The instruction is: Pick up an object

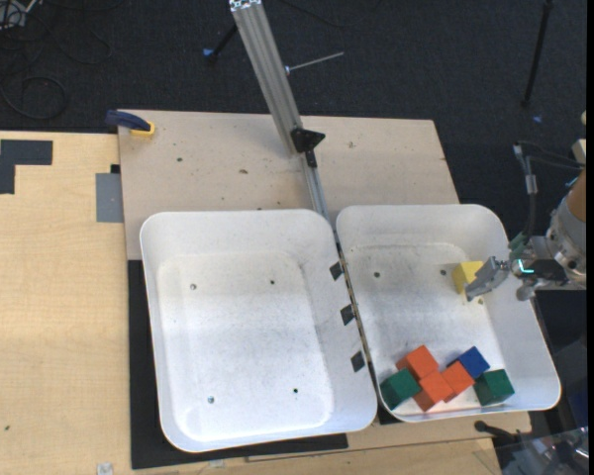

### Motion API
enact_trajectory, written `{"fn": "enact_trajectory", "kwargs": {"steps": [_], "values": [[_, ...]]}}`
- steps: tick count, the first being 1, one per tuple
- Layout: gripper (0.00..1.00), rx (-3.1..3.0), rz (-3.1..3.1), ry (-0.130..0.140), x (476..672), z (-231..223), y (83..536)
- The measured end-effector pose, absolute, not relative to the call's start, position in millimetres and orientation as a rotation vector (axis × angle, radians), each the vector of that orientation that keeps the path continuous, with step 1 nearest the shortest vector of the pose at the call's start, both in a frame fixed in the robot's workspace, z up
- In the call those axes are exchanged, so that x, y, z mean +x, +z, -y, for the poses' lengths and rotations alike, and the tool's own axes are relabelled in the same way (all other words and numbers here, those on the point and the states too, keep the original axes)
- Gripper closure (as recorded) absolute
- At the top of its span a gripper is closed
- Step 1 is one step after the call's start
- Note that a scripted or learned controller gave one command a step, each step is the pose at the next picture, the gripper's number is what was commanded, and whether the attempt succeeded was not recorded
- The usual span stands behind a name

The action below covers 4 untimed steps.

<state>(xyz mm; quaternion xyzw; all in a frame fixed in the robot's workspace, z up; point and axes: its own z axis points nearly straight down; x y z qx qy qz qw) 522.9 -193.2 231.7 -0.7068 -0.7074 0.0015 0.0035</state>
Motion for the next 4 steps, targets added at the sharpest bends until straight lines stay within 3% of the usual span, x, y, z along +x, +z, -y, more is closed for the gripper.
{"fn": "enact_trajectory", "kwargs": {"steps": [1, 3, 4], "values": [[0.00, -2.221, 2.217, 0.001, 523.5, 194.0, 233.7], [0.00, -2.216, 2.214, 0.007, 523.1, 204.3, 115.5], [0.00, -2.222, 2.218, 0.000, 523.7, 203.8, 91.3]]}}
